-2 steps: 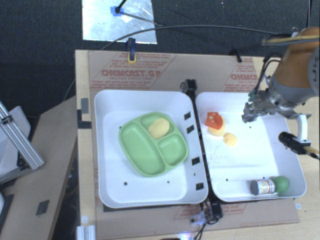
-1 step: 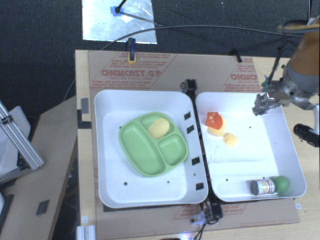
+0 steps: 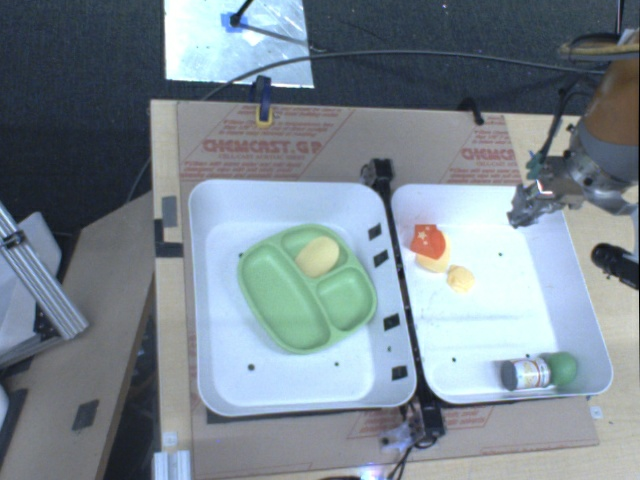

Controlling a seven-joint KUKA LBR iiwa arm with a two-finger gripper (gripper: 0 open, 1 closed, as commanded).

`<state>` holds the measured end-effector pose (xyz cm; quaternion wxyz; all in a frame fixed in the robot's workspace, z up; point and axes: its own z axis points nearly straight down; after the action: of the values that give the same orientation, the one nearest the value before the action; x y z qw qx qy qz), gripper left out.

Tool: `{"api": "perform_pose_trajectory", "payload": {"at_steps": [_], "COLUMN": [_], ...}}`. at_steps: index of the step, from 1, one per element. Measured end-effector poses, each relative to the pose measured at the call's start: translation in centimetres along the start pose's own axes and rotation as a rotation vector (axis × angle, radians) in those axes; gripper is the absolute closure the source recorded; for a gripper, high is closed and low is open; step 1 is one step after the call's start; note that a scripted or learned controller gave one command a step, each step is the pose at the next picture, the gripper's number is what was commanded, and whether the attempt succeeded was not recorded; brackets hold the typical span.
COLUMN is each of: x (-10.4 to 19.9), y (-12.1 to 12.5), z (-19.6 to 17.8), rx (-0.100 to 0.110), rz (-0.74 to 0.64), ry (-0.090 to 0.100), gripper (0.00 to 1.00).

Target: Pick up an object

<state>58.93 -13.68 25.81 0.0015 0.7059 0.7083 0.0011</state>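
Gripper [image 3: 524, 214] is seen over right bin's [image 3: 590, 313] far edge; finger state can't be told, nothing visibly held.

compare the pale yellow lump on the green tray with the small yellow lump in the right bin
The pale yellow lump on the green divided tray is clearly bigger than the small yellow lump in the right white bin. The first rests in a tray compartment in the left bin; the second lies on the bare bin floor, below an orange-and-yellow piece. Both are rounded and yellowish.
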Motion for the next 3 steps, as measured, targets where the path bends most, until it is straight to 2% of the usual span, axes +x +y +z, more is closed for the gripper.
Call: {"api": "perform_pose_trajectory", "payload": {"at_steps": [2, 3], "x": [10.7, 15.6], "y": [-1.8, -3.2], "z": [2.7, 2.1], "rx": [0.004, 0.003], "rz": [-0.005, -0.006], "ry": [0.003, 0.003], "gripper": [1.0, 1.0]}}
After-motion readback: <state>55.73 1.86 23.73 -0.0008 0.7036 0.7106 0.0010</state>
